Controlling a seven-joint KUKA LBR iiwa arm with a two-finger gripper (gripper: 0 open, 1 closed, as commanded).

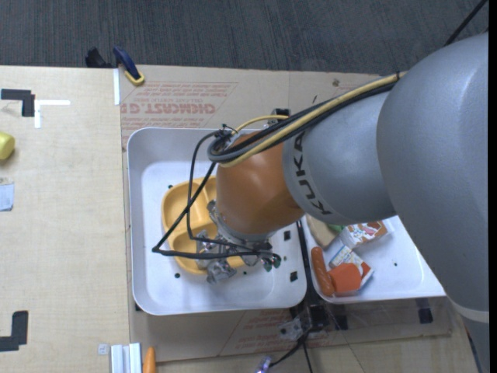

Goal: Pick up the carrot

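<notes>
Over the left bin (147, 208), jaws low by a yellow item (178, 208) — open or closed, cannot tell — while the carrot (319, 274) lies in the right bin (415, 278); risk: grasping the wrong object.

White capitals reading "KUKA" run down the grey arm (342, 162), toward 5 o'clock of the orange band. Red printing on the cardboard sheet (178, 103), at the left bin's 12 o'clock, appears upside down and too blurred to read.
</notes>
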